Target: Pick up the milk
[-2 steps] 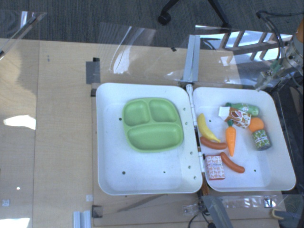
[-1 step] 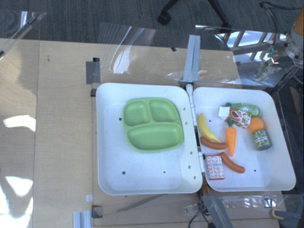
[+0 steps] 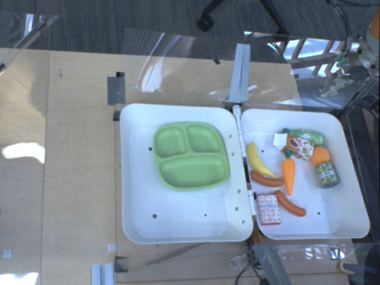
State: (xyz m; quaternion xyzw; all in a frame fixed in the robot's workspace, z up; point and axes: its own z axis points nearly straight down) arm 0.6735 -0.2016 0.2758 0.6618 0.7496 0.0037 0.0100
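Camera view: milk (image 3: 298, 145) lay crosswise in right bin (image 3: 350, 218), near-left of gripper (image 3: 343, 64); grip state could not be told.

milk carton (image 3: 300, 145) | small box, orange-and-white printed faces, white end panel facing 9 o'clock | lying on its side, long axis about 9-to-3 o'clock | right bin (image 3: 350, 215), toward 12 o'clock of its floor | touching other items at 3 and 6 o'clock
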